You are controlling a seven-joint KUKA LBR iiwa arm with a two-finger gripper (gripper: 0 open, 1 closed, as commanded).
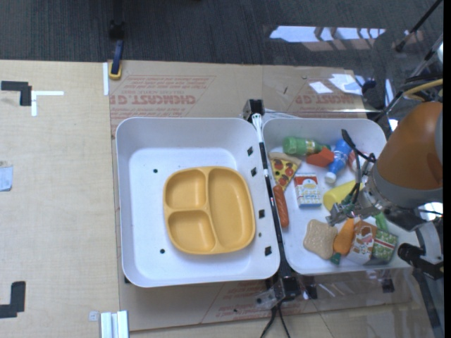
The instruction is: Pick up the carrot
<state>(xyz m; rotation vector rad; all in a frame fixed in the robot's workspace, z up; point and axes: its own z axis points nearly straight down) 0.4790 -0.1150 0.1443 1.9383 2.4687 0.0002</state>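
Approach stage: the gripper [350, 210] hangs over the right bin [296, 258] just above the carrot [344, 237] — jaw state cannot be told. Next, a clean descent and closure between bread slice [319, 239] and cartons.

Two white bins on the worktop [56, 210]. Left bin [134, 189] holds a yellow divided plate [209, 210]; right bin [296, 259] holds toy foods. The pincer [345, 217] sits just above the carrot [344, 238], beside a bread slice [320, 239].
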